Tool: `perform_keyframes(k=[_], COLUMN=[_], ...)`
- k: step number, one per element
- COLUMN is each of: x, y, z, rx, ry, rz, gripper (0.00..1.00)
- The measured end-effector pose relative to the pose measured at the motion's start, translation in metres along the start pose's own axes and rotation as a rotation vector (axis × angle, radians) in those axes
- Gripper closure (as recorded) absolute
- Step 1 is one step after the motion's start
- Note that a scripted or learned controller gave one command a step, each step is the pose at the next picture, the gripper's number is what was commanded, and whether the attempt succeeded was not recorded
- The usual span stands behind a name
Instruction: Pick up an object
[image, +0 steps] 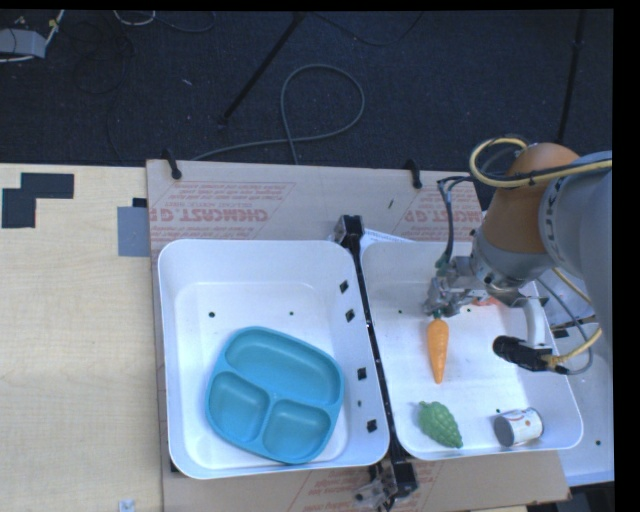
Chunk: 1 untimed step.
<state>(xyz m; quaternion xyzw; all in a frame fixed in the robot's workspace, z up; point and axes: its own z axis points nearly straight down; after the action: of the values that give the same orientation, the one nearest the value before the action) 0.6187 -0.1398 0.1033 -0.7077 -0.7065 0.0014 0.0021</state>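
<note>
The gripper (441, 303) is hovering directly above the top end of the orange carrot (438, 349), which is lying lengthwise in the right bin (470, 265). Finger opening cannot be determined. A green toy (439, 423) is sitting below the carrot, and a small can (517, 427) is lying to its lower right.

Fingers (441, 305) too small to tell, above carrot (438, 348).

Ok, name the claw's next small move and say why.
Probably lower straight down a little onto the carrot: the claw sits right at its top end in the right bin, and nothing shows it gripped yet.
</note>
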Motion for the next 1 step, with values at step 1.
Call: perform_keyframes(k=[1], x=[0.0026], y=[0.0008], z=[-0.0628], rx=[-0.007], ry=[-0.001], rz=[-0.002], gripper=[1.0])
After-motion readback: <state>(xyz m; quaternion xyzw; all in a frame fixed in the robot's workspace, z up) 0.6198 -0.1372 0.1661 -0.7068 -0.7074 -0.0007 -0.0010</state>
